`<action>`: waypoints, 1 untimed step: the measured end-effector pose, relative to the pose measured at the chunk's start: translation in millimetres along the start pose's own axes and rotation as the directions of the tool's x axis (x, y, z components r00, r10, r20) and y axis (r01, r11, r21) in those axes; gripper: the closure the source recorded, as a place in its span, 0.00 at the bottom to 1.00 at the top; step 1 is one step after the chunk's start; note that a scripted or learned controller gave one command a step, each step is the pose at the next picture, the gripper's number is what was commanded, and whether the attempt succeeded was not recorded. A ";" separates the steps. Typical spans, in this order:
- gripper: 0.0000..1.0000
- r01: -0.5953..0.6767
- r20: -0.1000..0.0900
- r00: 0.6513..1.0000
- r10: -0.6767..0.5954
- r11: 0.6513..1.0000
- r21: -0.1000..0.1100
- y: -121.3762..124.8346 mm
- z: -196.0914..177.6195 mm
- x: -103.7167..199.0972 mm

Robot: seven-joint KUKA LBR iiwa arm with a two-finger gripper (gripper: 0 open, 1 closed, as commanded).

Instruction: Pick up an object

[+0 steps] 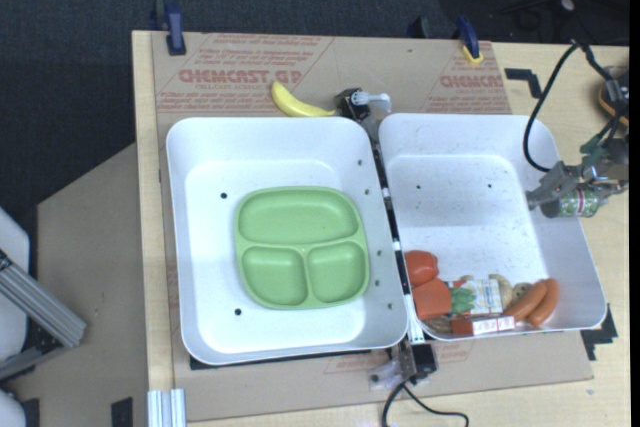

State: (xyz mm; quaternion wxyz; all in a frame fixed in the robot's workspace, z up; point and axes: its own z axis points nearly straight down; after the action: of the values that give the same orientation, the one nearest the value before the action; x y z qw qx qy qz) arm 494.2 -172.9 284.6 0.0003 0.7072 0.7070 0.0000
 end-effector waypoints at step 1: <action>0.00 -0.002 -0.001 1.000 0.002 1.000 0.004 18.2 93.4 -50.7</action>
State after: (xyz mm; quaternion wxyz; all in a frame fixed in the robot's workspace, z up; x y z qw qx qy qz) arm 512.4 -223.6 191.2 -0.0016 0.7080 0.7062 -0.0010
